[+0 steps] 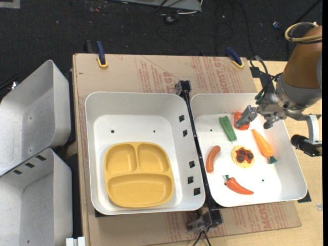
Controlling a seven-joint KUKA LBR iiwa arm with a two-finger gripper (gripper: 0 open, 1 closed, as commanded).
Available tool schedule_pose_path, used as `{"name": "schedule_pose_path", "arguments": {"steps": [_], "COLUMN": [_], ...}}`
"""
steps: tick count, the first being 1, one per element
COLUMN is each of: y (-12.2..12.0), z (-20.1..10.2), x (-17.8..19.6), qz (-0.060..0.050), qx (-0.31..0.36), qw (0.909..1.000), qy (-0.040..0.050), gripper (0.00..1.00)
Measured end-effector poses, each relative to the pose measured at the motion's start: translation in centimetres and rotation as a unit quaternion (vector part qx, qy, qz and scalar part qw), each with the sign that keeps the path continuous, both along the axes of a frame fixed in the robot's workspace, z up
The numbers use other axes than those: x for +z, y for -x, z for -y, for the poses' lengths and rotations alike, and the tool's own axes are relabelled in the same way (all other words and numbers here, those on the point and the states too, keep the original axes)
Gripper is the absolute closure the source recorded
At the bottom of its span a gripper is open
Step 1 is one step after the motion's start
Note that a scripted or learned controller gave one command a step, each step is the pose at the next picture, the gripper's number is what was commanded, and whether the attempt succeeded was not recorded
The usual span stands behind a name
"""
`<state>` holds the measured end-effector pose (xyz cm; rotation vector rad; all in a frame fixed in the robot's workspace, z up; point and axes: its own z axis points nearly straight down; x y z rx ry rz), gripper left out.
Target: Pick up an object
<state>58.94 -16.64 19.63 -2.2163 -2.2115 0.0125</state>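
My end effector point(259, 116) hangs over the far part of the right bin point(292, 181), just above a red object point(239, 120) beside the green pepper point(227, 127) — probably because that corner crowds several candidates together. Whether its fingers are spread or pressed together I cannot tell; they blur into the wrist. The red object is partly covered, so its shape is unclear. Nearer lie the carrot point(263, 144), the sausage point(212, 158), a small pizza point(243, 156) and a red chilli point(238, 186). The left bin point(133, 106) holds a yellow divided tray point(138, 181) — apparently left aside.
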Motion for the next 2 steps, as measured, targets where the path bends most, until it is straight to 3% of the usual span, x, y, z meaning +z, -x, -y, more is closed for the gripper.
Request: {"name": "schedule_pose_path", "arguments": {"steps": [1,2], "y": [-0.3,-0.4], "z": [0.0,0.6], "x": [0.8,-5.4], "qz": [0.007,0.004], "qx": [0.001,0.0], "qw": [1.0,1.0], "qy": [0.0012,0.0006], "gripper": [0.0,0.0]}}
